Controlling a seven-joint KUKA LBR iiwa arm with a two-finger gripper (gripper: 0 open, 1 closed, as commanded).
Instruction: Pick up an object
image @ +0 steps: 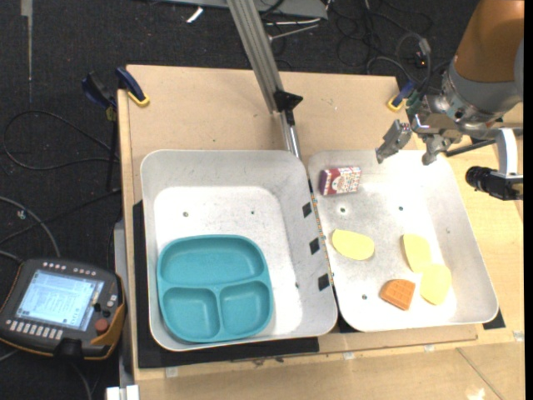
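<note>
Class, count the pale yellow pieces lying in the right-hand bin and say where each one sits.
3. One yellow piece lies near the bin's middle, a second to its right, and a third just below that, beside the orange waffle. None looks hidden.

Tray (215, 287) in left bin (166, 177), carton (341, 181) in right bin (466, 223)

a robotics lab: teach pendant (58, 305), loose floor cables (33, 140), clamped plywood bench (208, 111).

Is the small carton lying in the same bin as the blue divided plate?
No, the small carton lies in the right bin, while the blue divided plate sits in the left bin.
</note>
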